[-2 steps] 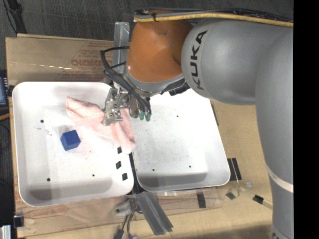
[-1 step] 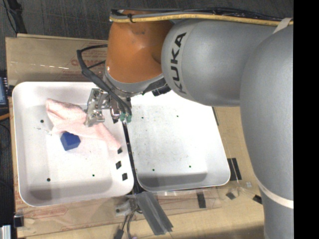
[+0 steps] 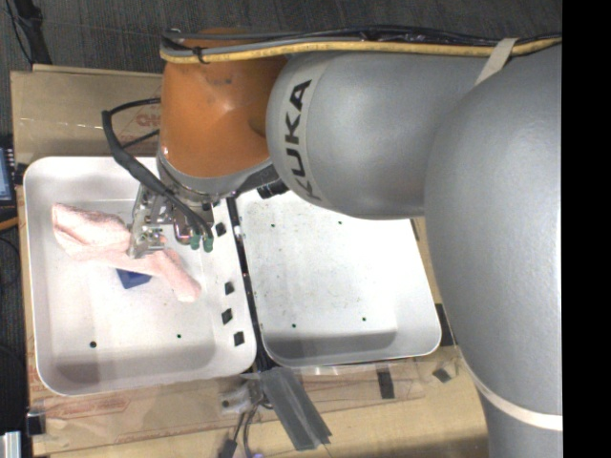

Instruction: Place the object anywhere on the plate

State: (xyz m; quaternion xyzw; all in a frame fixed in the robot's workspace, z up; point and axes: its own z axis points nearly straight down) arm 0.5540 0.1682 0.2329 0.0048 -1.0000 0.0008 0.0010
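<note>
A pale pink, floppy object point(image 3: 88, 233) lies across the upper left of the left bin point(image 3: 57, 361), and one end of it reaches down toward the bin's middle. A small blue piece point(image 3: 134, 278) peeks out from under its lower edge. My gripper point(image 3: 145, 240) hangs below the orange wrist band point(image 3: 210, 103), right over the middle of the pink object and low against it. The gripper body hides where the two meet.
The right bin point(image 3: 334, 265) sits beside the left one, and a black divider strip point(image 3: 239, 275) runs between them. The big grey arm point(image 3: 430, 113) covers the upper right of the view. Cardboard and a bracket point(image 3: 286, 408) lie along the front edge.
</note>
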